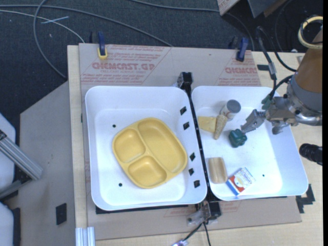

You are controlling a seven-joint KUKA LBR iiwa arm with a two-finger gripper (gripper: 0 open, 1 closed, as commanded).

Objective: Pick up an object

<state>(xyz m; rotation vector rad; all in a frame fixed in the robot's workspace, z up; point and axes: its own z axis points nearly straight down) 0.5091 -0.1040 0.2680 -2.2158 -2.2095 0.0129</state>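
The jaws (251, 123) hang over the right bin (287, 173), reaching in from its right side, and I cannot tell how wide they stand; nothing shows between them. The nearest thing is a small dark green lump (237, 138), just beside the jaws, below and slightly left. It is compact, with no clear long axis. Further left lies a cone-shaped piece (221, 125), its length running toward a grey cap (232, 106). Bare bin floor lies below and right, giving room to descend.
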